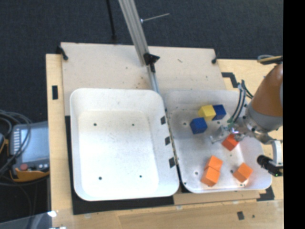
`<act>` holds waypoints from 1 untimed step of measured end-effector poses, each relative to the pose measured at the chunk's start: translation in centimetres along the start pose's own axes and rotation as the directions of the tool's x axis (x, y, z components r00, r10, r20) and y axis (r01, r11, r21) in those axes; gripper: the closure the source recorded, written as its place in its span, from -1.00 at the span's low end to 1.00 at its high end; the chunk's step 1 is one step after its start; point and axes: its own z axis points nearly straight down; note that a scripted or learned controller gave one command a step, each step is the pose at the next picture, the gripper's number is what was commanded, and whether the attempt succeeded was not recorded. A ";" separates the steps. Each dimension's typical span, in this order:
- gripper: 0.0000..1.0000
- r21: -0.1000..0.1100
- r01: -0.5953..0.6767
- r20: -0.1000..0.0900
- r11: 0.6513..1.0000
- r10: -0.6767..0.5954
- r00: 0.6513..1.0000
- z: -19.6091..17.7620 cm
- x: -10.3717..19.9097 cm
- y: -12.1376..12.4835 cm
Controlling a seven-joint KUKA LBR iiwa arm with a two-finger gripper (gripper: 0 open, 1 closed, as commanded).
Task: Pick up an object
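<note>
The gripper [228, 136] is hanging low over the right bin [186, 175], and a red block [230, 142] is sitting apparently between its narrowly spread fingers, though the view is too coarse to confirm a grip.

Grey KUKA arm [262, 112] with a rounded orange band [269, 90] above the wrist, dark cables [239, 103] trailing alongside, and a pale metal two-finger gripper [224, 133] at its end.
</note>
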 end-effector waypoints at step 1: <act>-1.00 -0.009 0.002 -0.001 1.000 -0.002 1.000 -0.4 0.1 0.3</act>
